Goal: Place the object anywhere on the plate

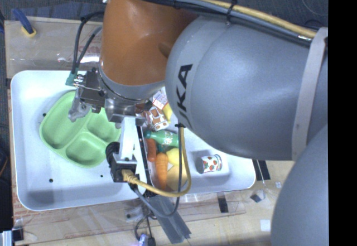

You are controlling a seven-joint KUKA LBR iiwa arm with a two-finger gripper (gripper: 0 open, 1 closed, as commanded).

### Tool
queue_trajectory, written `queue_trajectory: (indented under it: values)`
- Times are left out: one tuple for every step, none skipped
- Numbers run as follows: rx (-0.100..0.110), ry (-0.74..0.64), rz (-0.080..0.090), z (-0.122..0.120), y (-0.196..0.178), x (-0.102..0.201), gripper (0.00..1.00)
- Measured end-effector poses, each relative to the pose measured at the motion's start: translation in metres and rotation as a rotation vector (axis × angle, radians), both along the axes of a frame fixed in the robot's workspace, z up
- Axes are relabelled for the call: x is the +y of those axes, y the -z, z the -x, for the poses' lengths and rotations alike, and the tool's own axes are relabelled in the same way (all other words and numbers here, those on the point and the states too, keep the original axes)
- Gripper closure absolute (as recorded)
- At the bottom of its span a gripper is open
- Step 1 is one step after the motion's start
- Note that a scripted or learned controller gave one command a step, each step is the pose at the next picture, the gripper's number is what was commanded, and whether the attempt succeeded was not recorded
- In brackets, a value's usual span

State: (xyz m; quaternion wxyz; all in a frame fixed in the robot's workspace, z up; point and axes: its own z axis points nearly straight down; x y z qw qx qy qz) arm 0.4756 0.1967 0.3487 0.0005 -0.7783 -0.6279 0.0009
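The arm (pixel 223 72) hides most of the right bin (pixel 234 181) – a cup (pixel 211 163) peeks out – and the claw (pixel 83 106) over the plate (pixel 78 130): grip unreadable.

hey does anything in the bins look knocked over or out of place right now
One thing stands out: the small white cup with red and green print lies on its side on the right bin's floor, apart from the toy food heaped against the divider. The green sectioned plate sits flat in the left bin; no spill or damage shows.

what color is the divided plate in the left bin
Light green. The divided plate shows in the camera view, lying in the left bin.
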Motion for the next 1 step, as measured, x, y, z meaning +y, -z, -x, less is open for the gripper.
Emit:
queue_trajectory:
  values:
    - [0.003, -0.011, 0.002, 0.0004, -0.0095, 0.0019, 1.00]
